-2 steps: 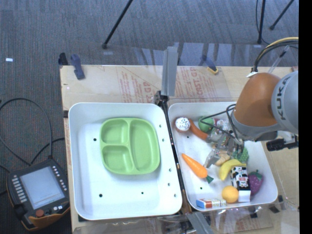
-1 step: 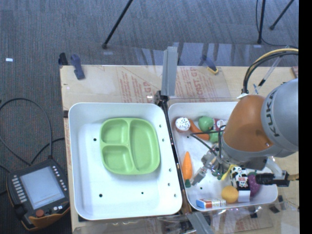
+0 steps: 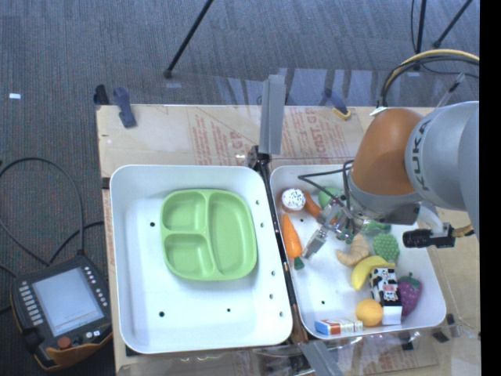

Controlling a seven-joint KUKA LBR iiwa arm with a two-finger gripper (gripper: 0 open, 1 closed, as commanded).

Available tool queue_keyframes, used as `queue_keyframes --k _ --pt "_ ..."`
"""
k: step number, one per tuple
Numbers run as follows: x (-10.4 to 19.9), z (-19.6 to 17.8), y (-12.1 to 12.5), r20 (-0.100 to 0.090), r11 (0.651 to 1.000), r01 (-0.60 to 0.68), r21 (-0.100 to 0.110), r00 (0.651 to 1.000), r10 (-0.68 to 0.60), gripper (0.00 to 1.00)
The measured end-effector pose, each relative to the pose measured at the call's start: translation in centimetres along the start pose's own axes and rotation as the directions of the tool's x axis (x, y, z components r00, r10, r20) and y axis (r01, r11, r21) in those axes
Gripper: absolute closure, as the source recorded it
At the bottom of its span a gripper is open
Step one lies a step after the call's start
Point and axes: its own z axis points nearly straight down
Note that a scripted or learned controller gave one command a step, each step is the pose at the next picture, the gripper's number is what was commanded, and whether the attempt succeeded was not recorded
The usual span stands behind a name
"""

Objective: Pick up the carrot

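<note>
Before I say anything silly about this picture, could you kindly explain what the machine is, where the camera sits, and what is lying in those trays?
The grey machine with the orange band is a robot arm, reaching in from the right. A single fixed camera looks down on the bench at a slant. At the arm's tip is a gripper with two fingers, hanging low over the right bin. I can't tell whether its fingers are open or shut, and nothing shows between them. The carrot, which it is meant to pick up, lies just left of the gripper along that bin's left wall. Toy foods lie around it: a banana, an orange, purple grapes. The left bin holds a green divided plate.
</note>
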Motion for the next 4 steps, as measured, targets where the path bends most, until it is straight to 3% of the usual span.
queue_keyframes --k 1,2,3,4 --pt "-7.3 -4.5 -2.4 0.005 0.927 0.375 0.000 0.927 -0.375 0.00" --pt "1.0 0.2 -1.8 -0.006 0.859 0.513 -0.002 0.859 -0.513 0.00" --pt "2.9 0.1 -0.8 -0.004 0.928 0.372 0.000 0.928 -0.372 0.00" --pt "1.1 0.0 0.2 0.001 0.659 0.752 -0.001 0.659 -0.752 0.00"
